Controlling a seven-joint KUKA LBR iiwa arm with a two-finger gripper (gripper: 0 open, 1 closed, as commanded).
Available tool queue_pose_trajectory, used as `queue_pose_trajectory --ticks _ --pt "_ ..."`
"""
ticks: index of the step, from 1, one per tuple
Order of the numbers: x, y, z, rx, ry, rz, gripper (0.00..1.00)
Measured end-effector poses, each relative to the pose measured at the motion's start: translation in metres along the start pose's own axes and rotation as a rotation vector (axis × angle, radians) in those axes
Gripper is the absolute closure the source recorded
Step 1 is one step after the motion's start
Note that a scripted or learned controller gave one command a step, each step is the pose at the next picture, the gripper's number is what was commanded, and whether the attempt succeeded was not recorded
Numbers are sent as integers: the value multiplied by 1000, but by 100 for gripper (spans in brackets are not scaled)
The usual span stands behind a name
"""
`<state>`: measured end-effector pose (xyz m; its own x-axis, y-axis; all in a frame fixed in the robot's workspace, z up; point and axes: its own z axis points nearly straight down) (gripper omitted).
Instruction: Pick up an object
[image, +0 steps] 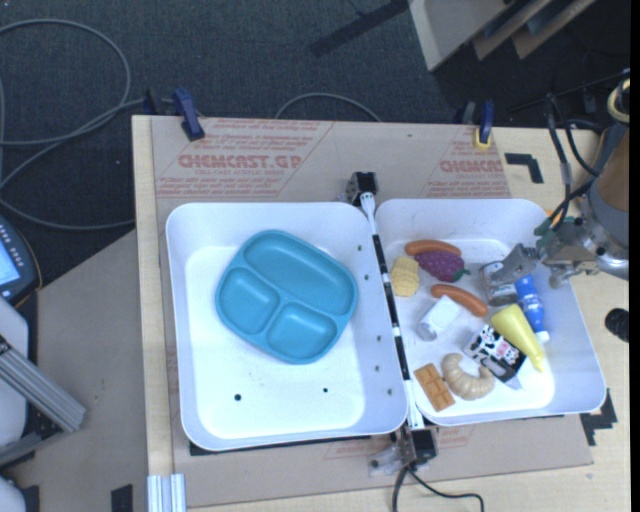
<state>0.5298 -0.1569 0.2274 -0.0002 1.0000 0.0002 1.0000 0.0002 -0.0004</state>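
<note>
A big blue plate (287, 295) lies in the left bin (190, 330), and the right bin (575, 385) holds small toy foods like a purple grape bunch (440, 264), with the arm's jaws above its far right side, their state hard to tell.

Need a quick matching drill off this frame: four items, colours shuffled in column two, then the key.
Column one:
1. divided plate in the left bin
2. grape bunch in the right bin
3. cone-shaped piece by the bottle
4. small bottle below the claw

Column two:
A. yellow
B. blue with a white band
C. plain light blue
D. purple

Pairs: 1-C, 2-D, 3-A, 4-B
</note>
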Motion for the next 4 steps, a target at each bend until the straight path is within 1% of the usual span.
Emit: queue_pose_trajectory --ticks 1,2,3,4 --pt "16 53 111 -11 4 -4 0" --pt "68 33 145 6 4 -4 0" --pt "64 34 133 -1 0 0 100" --pt "150 56 37 -12 3 -11 100"
